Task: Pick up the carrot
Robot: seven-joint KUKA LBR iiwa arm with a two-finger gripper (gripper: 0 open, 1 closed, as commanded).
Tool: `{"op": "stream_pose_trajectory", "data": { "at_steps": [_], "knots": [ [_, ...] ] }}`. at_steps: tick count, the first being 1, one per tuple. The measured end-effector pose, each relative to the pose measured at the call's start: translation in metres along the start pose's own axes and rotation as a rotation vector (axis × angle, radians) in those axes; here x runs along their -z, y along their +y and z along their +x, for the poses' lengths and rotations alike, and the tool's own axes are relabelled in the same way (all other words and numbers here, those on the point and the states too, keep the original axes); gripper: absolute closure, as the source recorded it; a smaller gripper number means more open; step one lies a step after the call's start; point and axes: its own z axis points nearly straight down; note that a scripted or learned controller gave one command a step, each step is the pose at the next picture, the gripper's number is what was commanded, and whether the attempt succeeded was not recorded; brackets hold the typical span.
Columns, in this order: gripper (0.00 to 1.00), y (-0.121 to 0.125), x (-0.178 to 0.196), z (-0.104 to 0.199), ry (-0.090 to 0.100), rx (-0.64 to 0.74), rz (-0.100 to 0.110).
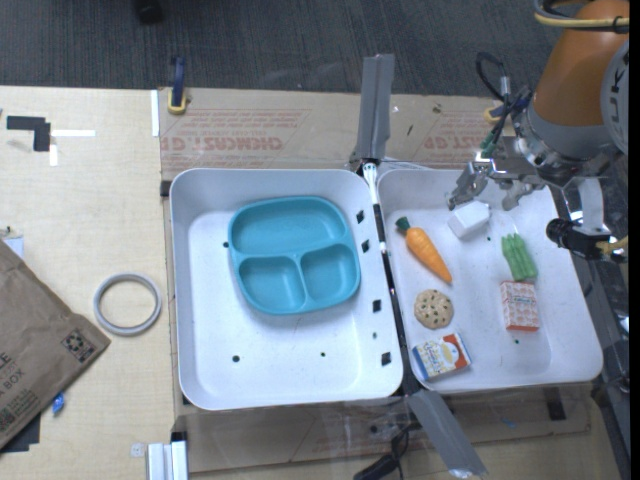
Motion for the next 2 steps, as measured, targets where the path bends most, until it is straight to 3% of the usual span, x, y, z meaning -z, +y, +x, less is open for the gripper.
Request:
{"op": "stream_pose_trajectory", "data": {
  "at_steps": [1, 2],
  "knots": [
    [0.00, 0.000, 0.000, 0.000, 0.000, 0.000, 0.000],
    [0.00, 0.009, -0.100, 0.016, 0.001, -0.155, -0.012]
  ]
}}
